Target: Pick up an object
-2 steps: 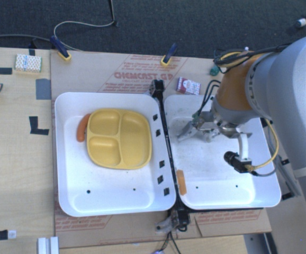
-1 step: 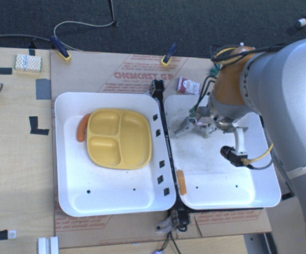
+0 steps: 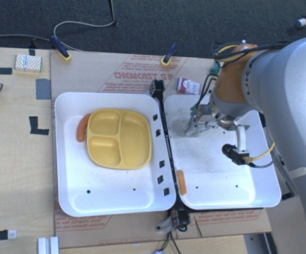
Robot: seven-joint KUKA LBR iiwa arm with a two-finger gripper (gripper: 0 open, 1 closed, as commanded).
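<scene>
While the gripper (image 3: 194, 129) hovers low near the right bin's (image 3: 259, 197) back-left corner, fingers narrow and holding nothing, an orange carrot (image 3: 181, 181) lies along that bin's front-left edge.

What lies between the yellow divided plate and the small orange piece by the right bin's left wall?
In the camera view, the black divider where both bins meet separates the yellow divided plate from the small orange piece.

Grey arm (image 3: 285, 89), orange band (image 3: 232, 81), yellow cable (image 3: 261, 155)
</scene>
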